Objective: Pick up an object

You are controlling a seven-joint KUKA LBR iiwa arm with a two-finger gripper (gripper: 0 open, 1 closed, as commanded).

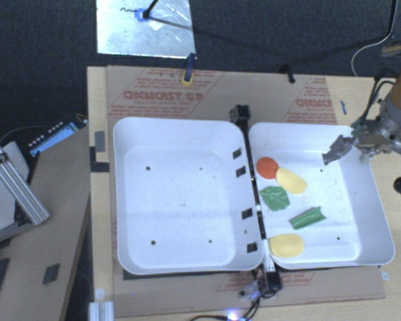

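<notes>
The right bin [361, 199] holds several small items near its left wall: an orange-red round piece [266, 167], a yellow oval [291, 180], a dark green leafy piece [275, 198], a green elongated piece [307, 217] and a yellow rounded piece [287, 245] at the front. My gripper [337, 150] hangs over the bin's back right part, reaching in from the right edge, up and to the right of the items and apart from them. Nothing shows between its fingers.
The left bin [180, 199] sits beside the right one, with black clips [244, 172] along the shared wall. A shiny metal sheet [145, 17] lies beyond the bench at the back. An aluminium frame [13, 186] stands at the left.
</notes>
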